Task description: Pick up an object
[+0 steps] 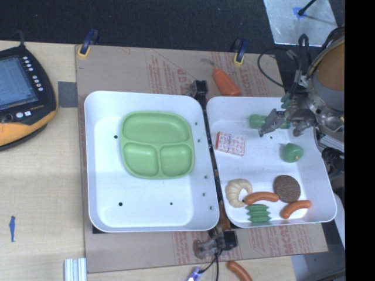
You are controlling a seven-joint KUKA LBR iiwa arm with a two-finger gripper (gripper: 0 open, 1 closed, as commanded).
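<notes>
My gripper (285,127) hangs over the far right part of the right bin (328,174), open, with nothing between its two dark fingers. A small green piece (256,120) lies just left of the left finger (269,125). A round green toy (291,152) sits a little below the gripper. Further down lie a brown round cookie (287,187), a beige croissant (237,192), two orange sausages (261,198) (295,208) and a green pod (258,214). A pink-and-white packet (229,144) rests near the bin's left wall.
The left bin (105,204) holds a green divided plate (157,143). An orange carrot (225,82) lies on the cardboard behind the bins, and another sausage (240,269) lies in front. A control pendant (23,92) sits at the far left.
</notes>
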